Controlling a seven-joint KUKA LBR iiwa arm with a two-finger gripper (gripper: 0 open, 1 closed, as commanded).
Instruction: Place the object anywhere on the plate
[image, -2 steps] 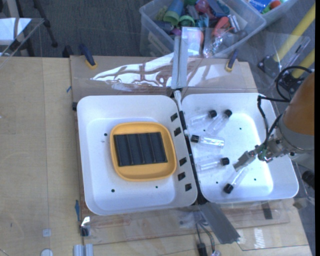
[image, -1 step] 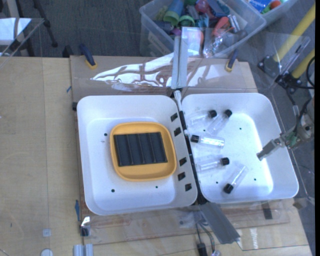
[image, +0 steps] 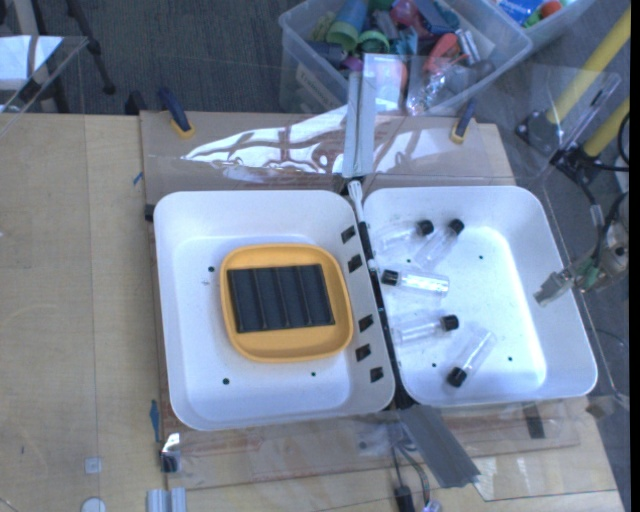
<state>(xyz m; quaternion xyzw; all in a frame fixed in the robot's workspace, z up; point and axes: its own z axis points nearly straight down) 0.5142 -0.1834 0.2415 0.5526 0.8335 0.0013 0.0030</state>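
Note:
A yellow plate (image: 287, 347) with a dark ridged middle (image: 280, 298) lies flat in the left white bin (image: 185, 300). Several clear vials with black caps lie scattered on the floor of the right white bin (image: 530, 300). One vial (image: 416, 282) lies close to the divider, its cap pointing left. Another vial (image: 427, 326) rests below it, and a third vial (image: 469, 359) lies slanted near the front. Two more lie side by side toward the back, around the capped vial (image: 440, 240).
Black clips (image: 362, 322) line the divider between the bins. A clear tub of colourful toys (image: 400, 40) stands behind the bins. A metal bracket with cables (image: 560, 285) hangs over the right bin's right rim. A grey flat piece (image: 440, 450) lies at the front.

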